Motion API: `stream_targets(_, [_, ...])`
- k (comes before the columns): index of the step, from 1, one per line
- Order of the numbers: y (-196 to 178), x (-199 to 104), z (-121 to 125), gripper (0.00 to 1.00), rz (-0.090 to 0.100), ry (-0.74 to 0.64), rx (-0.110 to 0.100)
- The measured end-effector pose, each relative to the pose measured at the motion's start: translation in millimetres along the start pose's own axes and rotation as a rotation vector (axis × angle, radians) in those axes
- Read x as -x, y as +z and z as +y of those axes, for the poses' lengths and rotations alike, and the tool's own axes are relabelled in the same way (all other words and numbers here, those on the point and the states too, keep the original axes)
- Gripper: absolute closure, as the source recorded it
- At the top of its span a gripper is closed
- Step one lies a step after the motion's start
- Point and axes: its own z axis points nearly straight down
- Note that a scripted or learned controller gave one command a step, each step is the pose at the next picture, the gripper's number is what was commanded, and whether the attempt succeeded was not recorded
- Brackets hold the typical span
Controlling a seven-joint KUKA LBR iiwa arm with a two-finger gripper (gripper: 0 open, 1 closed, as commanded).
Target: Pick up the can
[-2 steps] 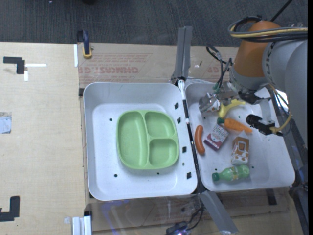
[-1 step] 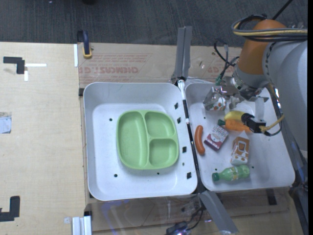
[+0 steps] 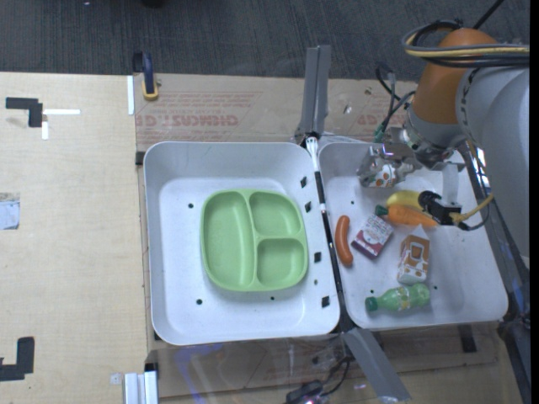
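The can is a small silvery object with red and white markings, lying near the back left corner of the right bin. My gripper is right over the can's upper side, reaching in from the grey arm with the orange band at the top right. The gripper's body hides the top of the can, so contact between them is unclear.
Also in the right bin are a yellow banana and an orange carrot, a red sausage, a small dark red box, a carton and a green bottle. The left bin holds a green divided plate.
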Motion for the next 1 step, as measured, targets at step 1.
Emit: stream_targets(1, [-84.1, -51.6, -6.0, 1.00, -0.002, 0.003, -0.008])
